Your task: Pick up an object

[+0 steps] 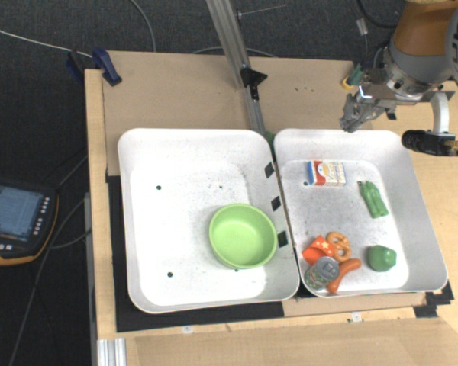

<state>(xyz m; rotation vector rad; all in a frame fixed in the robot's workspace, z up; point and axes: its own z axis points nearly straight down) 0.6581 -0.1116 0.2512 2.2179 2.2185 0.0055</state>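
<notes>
A: What's sitting in the left bin (137, 204)?
B: A green bowl (243, 235). In the right bin (420, 227), a small box (324, 174), green bottle (373, 200), pretzel (337, 243) and green ball (381, 258) are lying.
A: And the gripper (356, 120)?
B: It's hovering over the right bin's far rim, carrying nothing; whether its fingers are apart, I can't tell.

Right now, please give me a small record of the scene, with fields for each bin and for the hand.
left bin: green bowl
right bin: small box, green marker, green ball, orange items
hand: above the far rim of the right bin, holding nothing visible
task state: no object picked up yet
</notes>
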